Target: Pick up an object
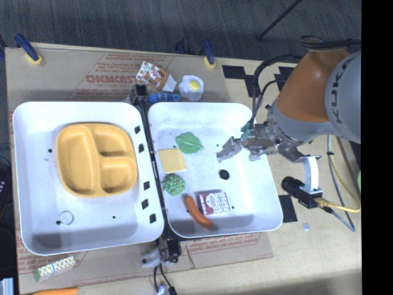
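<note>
Here we see the gripper (226,152) over the right bin (261,189), its state unclear to us. That bin holds a green leaf (189,142), yellow cheese slice (172,160), broccoli (174,184), sausage (198,212) and a maroon packet (212,202), label unreadable. The left bin (31,165) holds a yellow divided tray (96,158).

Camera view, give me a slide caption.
End effector hovers over the right bin of toy food; yellow tray sits in the left bin.

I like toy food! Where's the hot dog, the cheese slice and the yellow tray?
hot dog (198,212), camera view, middle of the sausage.
cheese slice (172,161), camera view, centre of the square.
yellow tray (77,158), camera view, large left compartment.
</note>
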`<action>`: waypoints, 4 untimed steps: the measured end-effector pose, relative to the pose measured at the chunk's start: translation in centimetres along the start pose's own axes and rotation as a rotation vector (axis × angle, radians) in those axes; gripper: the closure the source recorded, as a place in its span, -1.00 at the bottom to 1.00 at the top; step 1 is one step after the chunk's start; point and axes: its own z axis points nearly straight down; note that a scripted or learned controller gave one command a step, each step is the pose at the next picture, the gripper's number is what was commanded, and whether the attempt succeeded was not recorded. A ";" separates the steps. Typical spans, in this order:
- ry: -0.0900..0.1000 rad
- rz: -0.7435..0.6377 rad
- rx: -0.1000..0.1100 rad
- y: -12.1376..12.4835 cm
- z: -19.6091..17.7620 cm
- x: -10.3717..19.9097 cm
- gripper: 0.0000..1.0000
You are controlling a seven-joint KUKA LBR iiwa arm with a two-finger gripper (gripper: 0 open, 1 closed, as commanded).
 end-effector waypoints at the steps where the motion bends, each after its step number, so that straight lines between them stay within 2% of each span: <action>1: 0.001 0.014 0.003 -4.1 8.7 4.5 -1.00; 2: -0.006 -0.072 -0.008 -4.3 14.1 6.1 -1.00; 3: -0.001 -0.396 -0.003 -4.4 14.5 5.8 -1.00; 4: -0.001 -0.558 -0.003 -4.4 14.5 5.8 -1.00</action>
